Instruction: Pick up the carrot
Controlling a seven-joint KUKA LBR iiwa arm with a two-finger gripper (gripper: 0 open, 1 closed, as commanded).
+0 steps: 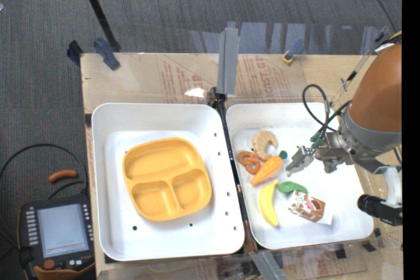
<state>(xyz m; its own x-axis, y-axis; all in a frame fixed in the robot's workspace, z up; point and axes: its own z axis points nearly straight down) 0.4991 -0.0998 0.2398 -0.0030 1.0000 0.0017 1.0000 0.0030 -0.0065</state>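
My gripper [296,163] hovers just right of the carrot [267,170].

The carrot lies in my right bin [348,220], touching a pretzel [249,161] (a banana [268,204] sits below it); my gripper's fingers look slightly spread, pinching nothing. A yellow tray [167,178] fills the left bin.

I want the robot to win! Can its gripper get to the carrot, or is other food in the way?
Probably yes. The gripper hangs just right of the carrot, with bare bin floor between them. The pretzel and banana crowd its left and lower sides, though, so it could bump them.
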